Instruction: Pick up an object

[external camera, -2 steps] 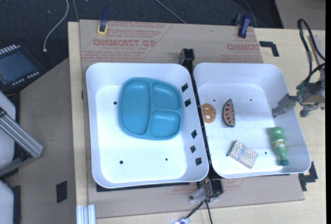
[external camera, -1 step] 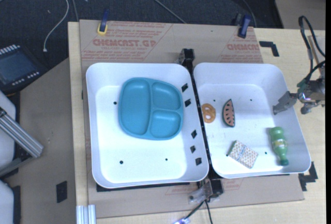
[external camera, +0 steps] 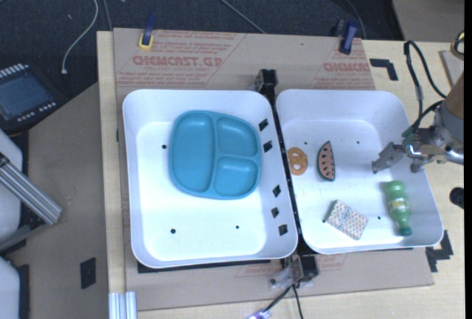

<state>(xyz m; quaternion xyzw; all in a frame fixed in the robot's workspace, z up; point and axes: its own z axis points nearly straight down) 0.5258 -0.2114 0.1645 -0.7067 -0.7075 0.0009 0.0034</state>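
The right bin (external camera: 354, 115) holds a small brown pretzel (external camera: 297, 160), a watermelon slice toy (external camera: 326, 161), a patterned square packet (external camera: 346, 219) and a green bottle (external camera: 398, 207) lying near the bin's right wall. My gripper (external camera: 402, 160) hangs over the right side of this bin, just above the bottle's cap end and right of the watermelon slice. Its fingers are spread open and nothing sits between them. The arm comes in from the right edge.
The left bin (external camera: 147, 200) holds a blue divided plate (external camera: 214, 155). A black divider with clips runs between the two bins. Cables hang at the right near the arm, and clamps sit on the cardboard at the back.
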